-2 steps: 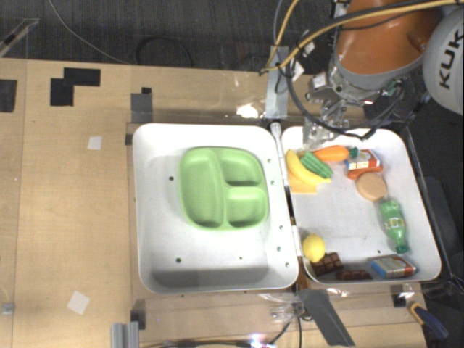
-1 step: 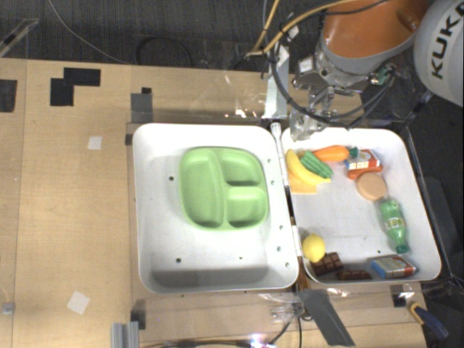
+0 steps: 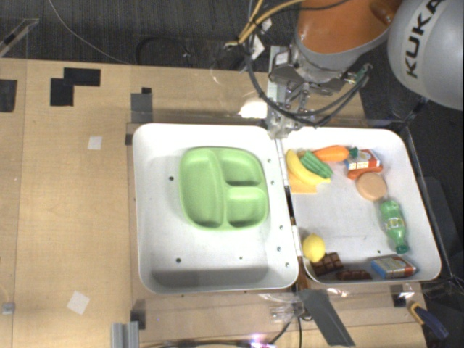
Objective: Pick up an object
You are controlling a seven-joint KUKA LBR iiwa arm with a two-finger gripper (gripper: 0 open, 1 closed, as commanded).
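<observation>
My gripper (image 3: 280, 124) hangs over the far rim where the two bins meet, just above the back left corner of the right bin (image 3: 417, 194). Nothing shows in its grasp. Closest to it in the right bin are a yellow banana (image 3: 296, 174), a green vegetable (image 3: 316, 164) lying across it, and an orange carrot (image 3: 333, 153). Further right lie a red and white pack (image 3: 362, 164), a tan round disc (image 3: 372, 187) and a green bottle (image 3: 392, 223). Along the near edge sit a lemon (image 3: 314, 247), a brown chocolate bar (image 3: 335, 266) and a blue box (image 3: 392, 268).
The left bin (image 3: 156, 216) holds a green divided plate (image 3: 221, 187). Cables (image 3: 319, 104) loop around the wrist above the bins' far rim. A wooden bench top (image 3: 65, 194) stretches away to the left.
</observation>
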